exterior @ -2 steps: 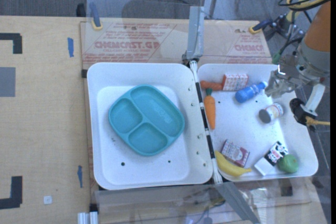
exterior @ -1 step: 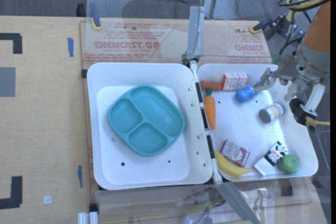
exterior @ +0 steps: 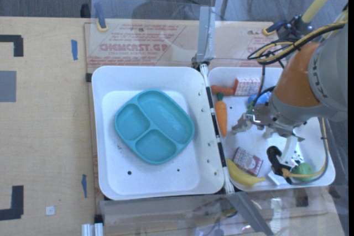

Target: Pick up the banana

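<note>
The tool (exterior: pixel 253 121) hangs over the right shallow white bin (exterior: pixel 237 105); whether it is spread or closed cannot be told. The curved yellow banana (exterior: pixel 243 173) lies below-left of the tool, in the bin's corner by its left wall. A small red-and-white carton (exterior: pixel 248 160) sits between them, just beside the banana.

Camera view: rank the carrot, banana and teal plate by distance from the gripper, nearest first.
From the gripper:
1. carrot, right beside it, along the right bin's inner wall.
2. banana, at that bin's front inner corner.
3. teal plate, in the other bin.
</note>
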Robot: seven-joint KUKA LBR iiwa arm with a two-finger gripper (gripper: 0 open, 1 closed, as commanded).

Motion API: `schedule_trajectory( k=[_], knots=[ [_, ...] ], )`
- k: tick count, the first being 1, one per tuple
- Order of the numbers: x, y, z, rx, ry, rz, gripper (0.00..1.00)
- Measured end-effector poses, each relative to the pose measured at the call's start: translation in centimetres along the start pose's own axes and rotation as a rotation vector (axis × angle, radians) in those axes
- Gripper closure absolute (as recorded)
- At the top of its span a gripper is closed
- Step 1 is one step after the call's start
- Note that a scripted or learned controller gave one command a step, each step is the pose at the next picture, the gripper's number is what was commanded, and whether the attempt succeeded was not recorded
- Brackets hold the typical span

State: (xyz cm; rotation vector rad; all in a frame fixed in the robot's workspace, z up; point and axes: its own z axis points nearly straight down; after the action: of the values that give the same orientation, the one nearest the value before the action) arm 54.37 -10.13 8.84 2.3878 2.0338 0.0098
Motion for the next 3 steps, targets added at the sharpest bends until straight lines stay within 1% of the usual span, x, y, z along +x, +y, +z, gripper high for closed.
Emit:
schedule_trajectory(
  k=[1, 3],
  knots=[
    [-0.54, -6.13, -0.07, -0.003, -0.001, -0.210, 0.00],
    [-0.56, -6.13, -0.07, -0.003, -0.001, -0.210, 0.00]
  ],
)
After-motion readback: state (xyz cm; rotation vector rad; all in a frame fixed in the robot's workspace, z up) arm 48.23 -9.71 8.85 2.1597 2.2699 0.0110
